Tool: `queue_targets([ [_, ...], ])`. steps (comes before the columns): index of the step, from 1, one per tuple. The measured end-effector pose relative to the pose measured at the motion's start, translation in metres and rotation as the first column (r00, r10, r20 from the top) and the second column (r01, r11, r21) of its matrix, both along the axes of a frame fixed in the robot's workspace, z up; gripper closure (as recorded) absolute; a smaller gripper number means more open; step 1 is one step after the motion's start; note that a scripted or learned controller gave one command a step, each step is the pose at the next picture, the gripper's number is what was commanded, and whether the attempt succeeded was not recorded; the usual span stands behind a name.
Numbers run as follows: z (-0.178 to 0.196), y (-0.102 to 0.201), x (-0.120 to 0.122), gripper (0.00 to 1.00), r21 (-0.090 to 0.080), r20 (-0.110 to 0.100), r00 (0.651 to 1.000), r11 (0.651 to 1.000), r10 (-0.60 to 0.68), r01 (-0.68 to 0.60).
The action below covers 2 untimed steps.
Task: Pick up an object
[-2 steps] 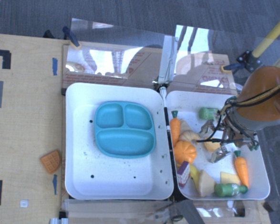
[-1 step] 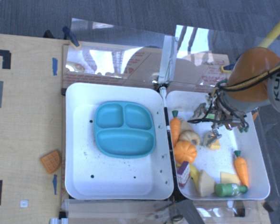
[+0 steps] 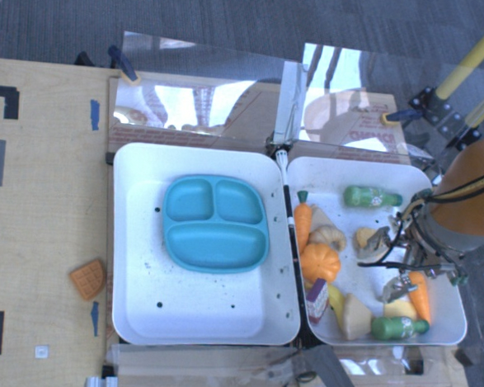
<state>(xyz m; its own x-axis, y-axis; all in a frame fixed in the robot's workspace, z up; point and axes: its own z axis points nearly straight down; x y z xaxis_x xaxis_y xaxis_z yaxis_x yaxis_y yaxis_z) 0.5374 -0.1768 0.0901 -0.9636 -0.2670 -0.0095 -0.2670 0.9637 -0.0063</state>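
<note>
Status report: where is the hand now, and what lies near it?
Hand low in right white bin, nothing seen held. Orange toy carrot beside it. Green toy bottle and pale yellow wedge crowd close.

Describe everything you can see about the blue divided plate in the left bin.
The blue divided plate looks like smooth turquoise plastic, a rounded rectangle with three compartments: two small ones on the far side, one long one nearer the camera. It lies flat, right way up, in the middle of the left bin, nothing in it or touching it.

Single fixed camera above tabletop (image 3: pixel 34 215), angled downward, mid-distance; both white bins (image 3: pixel 131 247) framed, arm (image 3: pixel 473 196) entering right
</note>
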Motion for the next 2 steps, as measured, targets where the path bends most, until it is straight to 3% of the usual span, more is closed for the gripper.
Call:
queue_targets([
  [1, 0.001, 0.07, 0.007, 0.0, 0.006, 0.005, 0.991, 0.991, -0.131, 0.131],
  [2, 0.004, 0.059, 0.088, 0.0, 0.006, -0.001, 0.972, 0.972, -0.235, 0.235],
])
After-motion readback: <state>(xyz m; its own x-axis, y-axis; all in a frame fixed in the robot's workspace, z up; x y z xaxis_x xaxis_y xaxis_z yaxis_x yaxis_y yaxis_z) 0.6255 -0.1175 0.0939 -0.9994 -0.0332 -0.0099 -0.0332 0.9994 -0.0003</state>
